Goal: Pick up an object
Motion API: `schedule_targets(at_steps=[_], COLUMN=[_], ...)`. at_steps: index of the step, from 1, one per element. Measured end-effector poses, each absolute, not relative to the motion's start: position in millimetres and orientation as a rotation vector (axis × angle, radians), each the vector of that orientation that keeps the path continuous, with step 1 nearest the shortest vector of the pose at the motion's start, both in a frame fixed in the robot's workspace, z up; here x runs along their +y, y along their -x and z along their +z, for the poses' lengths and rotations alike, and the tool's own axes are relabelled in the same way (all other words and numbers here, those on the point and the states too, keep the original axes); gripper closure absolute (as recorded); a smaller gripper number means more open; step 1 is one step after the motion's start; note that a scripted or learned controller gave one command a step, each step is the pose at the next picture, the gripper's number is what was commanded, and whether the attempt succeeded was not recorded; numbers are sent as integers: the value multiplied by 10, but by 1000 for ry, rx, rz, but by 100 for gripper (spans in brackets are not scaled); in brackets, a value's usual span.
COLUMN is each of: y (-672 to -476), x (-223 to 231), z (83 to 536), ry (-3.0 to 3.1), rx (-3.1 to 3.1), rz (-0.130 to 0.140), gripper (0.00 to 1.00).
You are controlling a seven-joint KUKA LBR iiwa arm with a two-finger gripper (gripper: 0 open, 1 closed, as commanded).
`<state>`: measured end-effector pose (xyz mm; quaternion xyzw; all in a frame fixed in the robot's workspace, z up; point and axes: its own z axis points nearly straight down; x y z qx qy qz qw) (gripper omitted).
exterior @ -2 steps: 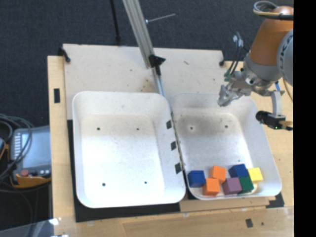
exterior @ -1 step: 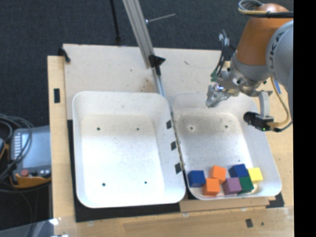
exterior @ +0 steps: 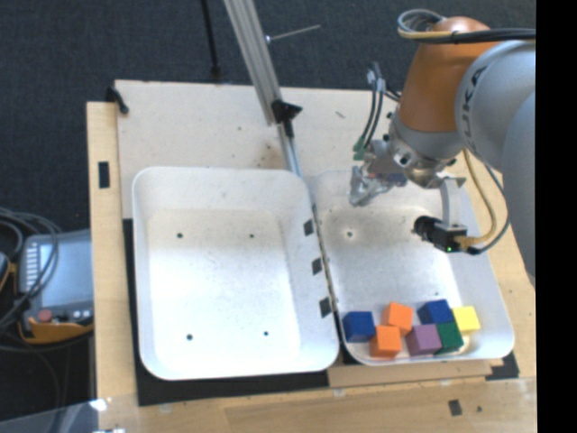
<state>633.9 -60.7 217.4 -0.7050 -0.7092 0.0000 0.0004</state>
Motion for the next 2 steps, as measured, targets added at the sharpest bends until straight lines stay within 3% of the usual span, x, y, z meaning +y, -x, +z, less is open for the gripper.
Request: schedule_targets(at_steps=[1, 2], y=[-6124, -6105], x=[-102, 353], z=[2196, 2207], ry=[2213, 2213], rx=[-2228, -2228], rz=[0, -1], gripper=[100, 100])
